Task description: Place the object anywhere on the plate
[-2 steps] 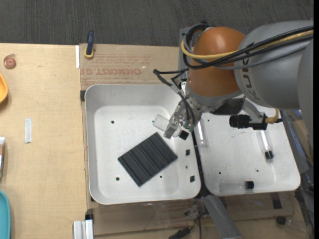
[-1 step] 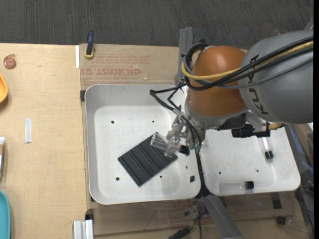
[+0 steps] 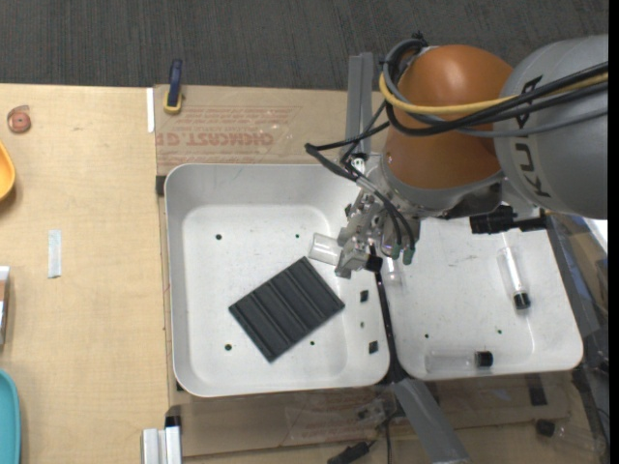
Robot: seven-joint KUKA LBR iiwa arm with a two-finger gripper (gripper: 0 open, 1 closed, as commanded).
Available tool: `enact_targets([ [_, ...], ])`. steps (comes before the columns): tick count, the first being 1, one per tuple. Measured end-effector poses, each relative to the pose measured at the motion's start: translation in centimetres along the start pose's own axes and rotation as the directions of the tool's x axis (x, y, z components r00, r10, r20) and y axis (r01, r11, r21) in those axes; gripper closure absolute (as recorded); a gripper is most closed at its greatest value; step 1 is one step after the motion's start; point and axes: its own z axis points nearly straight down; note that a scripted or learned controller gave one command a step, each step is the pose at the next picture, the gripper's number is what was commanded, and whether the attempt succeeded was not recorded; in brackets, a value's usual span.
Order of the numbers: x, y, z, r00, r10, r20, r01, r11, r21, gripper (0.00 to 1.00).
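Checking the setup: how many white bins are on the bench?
2. The left bin holds a dark ribbed plate; the right bin holds a syringe. The arm partly covers the right bin.

gripper [image 3: 360, 251] over left bin [image 3: 193, 201], beside dark ribbed plate [image 3: 287, 308].

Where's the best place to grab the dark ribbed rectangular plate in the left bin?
Probably across the narrow width of the dark ribbed rectangular plate, coming straight down: it lies flat and skewed in the left white bin, so the claw should turn to match its long edges.
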Motion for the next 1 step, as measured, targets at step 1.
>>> enact_targets([
  [1,0.0,0.0,0.0,1.0,0.0,0.0,0.0,1.0,0.0,0.0],
])
